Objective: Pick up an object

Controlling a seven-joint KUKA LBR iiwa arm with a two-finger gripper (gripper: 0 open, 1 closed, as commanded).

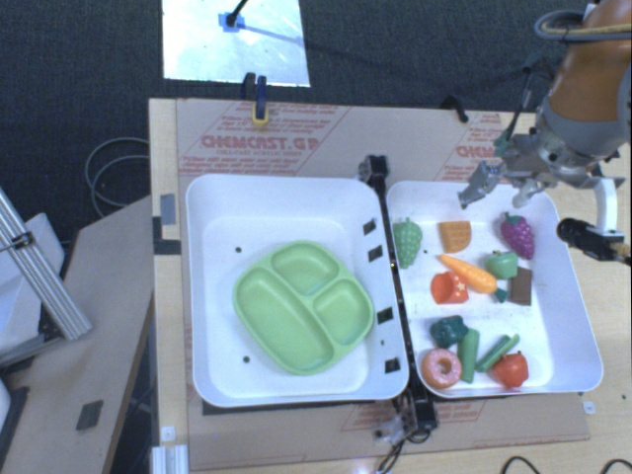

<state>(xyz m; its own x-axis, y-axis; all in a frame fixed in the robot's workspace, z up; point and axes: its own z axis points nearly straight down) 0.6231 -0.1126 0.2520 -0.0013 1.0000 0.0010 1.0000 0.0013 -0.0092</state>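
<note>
My gripper (497,192) hangs open over the far edge of the right bin (573,314), with nothing between its fingers. Just below it lie an orange wedge (454,235) and a purple grape bunch (517,233). Further toward the front are a carrot (467,273), a red pepper (449,287), a green pepper (502,264) and a brown block (520,285). Broccoli (449,331), a cucumber (468,349), a donut (441,366) and a red tomato (511,368) lie at the near end. A green bunch (406,240) rests by the left wall.
The left bin (227,225) holds a green divided plate (303,306). Black clips (375,171) join the two bins along the middle wall. A black fitting (583,235) sticks in at the right bin's right rim.
</note>
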